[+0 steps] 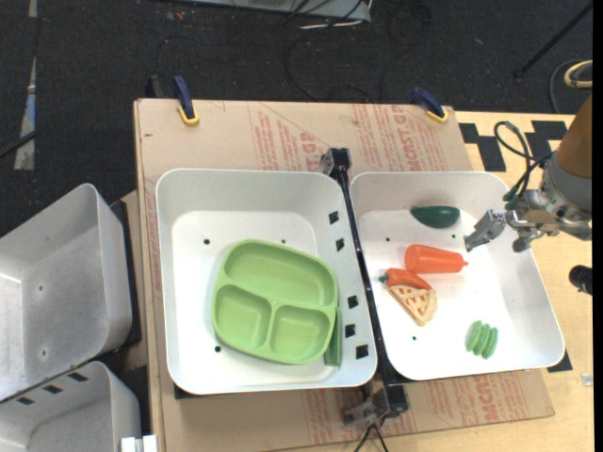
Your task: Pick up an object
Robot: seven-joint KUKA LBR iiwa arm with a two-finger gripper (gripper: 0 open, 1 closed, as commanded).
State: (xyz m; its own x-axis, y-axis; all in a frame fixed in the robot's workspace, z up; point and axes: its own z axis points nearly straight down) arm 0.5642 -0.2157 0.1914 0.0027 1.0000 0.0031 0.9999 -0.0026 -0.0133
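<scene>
Both bins (179, 196) white. Divided tray (273, 301) light green. Carrot (435, 259) orange; chili (405, 277) red; waffle slice (416, 302) tan with grid pattern; pod (481, 338) bright green; oval piece (435, 216) dark green. Bench (254, 130) tan, red lettering. Clamps (186, 102) blue and yellow. Gripper (499, 234) grey.

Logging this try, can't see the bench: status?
Tool open, holding nothing, over right bin. Orange carrot nearest, untouched. Dark green piece close behind it.

Fixed high above the bench (245, 130), looking down at a slant, far enough to take in both white bins (179, 196); arm (577, 158) entering at three o'clock.
</scene>
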